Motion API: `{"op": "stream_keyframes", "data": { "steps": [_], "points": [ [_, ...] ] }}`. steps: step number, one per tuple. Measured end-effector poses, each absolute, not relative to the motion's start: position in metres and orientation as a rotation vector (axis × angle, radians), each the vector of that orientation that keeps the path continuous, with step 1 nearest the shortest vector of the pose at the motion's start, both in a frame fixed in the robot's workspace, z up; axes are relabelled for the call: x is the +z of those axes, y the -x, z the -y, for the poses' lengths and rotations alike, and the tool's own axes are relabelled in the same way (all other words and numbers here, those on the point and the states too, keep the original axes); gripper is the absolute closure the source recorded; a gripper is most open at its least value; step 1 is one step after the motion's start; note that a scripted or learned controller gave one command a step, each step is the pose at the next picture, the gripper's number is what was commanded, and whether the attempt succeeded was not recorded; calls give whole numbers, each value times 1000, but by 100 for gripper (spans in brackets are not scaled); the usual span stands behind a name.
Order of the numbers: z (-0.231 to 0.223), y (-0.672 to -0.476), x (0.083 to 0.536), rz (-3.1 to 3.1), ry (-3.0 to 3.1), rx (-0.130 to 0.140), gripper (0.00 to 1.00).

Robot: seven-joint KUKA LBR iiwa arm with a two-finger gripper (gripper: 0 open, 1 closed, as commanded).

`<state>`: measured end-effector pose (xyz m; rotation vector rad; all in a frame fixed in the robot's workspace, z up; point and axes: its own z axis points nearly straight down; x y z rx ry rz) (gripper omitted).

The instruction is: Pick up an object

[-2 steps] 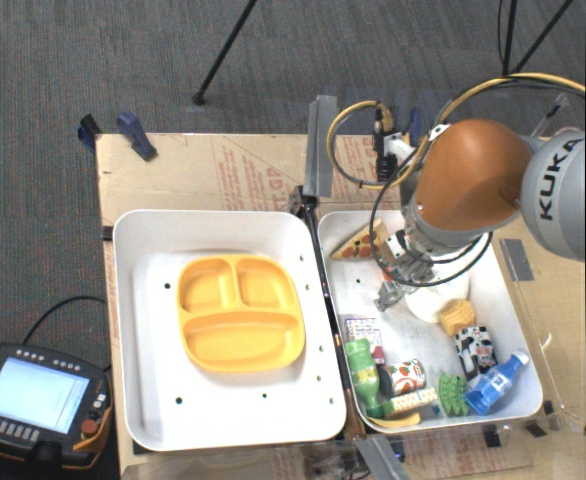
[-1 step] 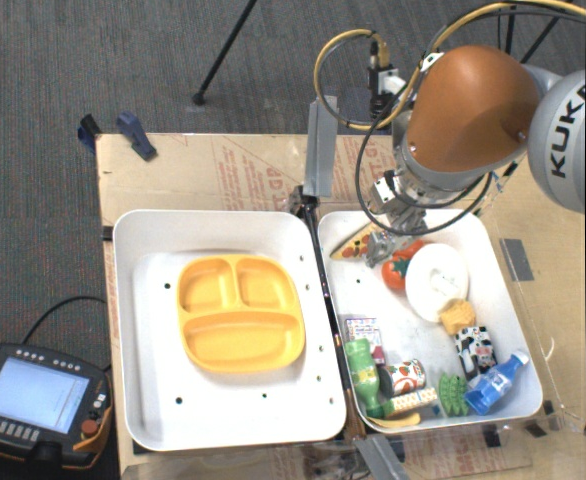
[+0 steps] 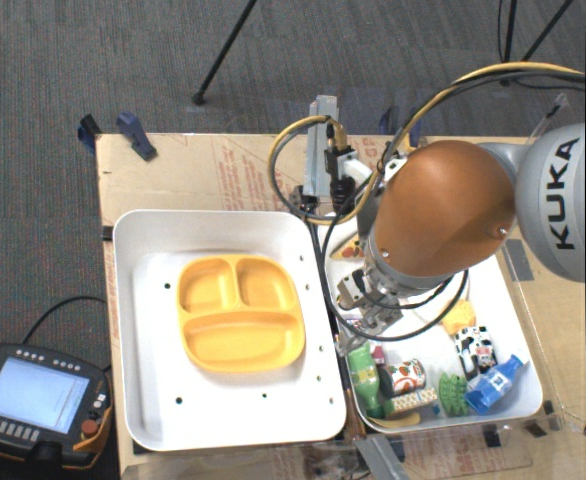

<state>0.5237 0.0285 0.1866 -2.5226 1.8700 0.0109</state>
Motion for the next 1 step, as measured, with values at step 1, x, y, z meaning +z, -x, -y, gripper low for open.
{"op": "stream_keyframes", "data": {
  "steps": [1],
  "points": [
    [41,-542,186,-1444,2788,11,100]
  ]
}}
